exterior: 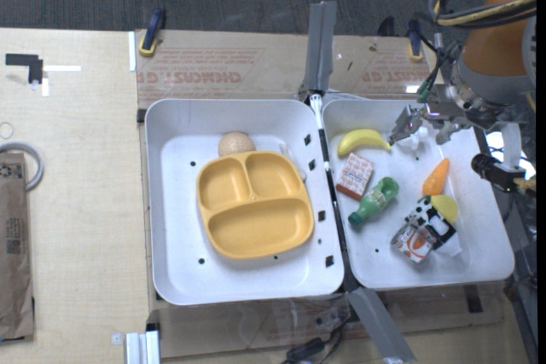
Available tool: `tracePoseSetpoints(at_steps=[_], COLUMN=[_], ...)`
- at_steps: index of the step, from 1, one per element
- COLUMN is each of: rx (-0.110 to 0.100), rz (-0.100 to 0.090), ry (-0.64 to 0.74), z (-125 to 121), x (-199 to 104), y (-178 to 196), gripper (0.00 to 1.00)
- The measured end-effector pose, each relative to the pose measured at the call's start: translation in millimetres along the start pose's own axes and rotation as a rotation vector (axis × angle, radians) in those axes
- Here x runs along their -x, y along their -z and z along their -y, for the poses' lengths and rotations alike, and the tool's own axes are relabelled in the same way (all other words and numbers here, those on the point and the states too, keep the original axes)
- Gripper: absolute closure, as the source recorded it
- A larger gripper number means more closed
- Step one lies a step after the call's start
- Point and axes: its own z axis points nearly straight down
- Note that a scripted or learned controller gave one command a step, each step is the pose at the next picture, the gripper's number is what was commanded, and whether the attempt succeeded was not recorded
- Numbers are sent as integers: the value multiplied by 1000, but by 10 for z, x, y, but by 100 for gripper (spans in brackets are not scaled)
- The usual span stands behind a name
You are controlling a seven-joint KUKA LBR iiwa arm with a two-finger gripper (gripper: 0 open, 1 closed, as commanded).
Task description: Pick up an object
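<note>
While the gripper (408,135) is hung over the right bin (503,264), nothing is seen held; its opening cannot be told. The banana (363,140), just beside it, is judged nearest; a descent is called for.

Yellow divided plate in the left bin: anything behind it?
A tan rounded object pokes out behind the yellow divided plate; its lower part is covered by the plate's rim, so what it is stays unclear.

Right bin: banana (363,140), carrot (436,176), green bottle (374,202), snack pack (354,176), carton (422,234).
</note>
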Motion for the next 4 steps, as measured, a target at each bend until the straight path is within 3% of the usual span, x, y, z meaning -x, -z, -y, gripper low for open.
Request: tracePoseSetpoints(at_steps=[1,2,3,4], rx=[1,2,2,2], rz=[0,-10,-5,0], ry=[46,-4,-7,126], z=[379,447,448,661], x=[862,924,947,576], y=[-204,-1082,-1003,-65], gripper=[0,0,100,100])
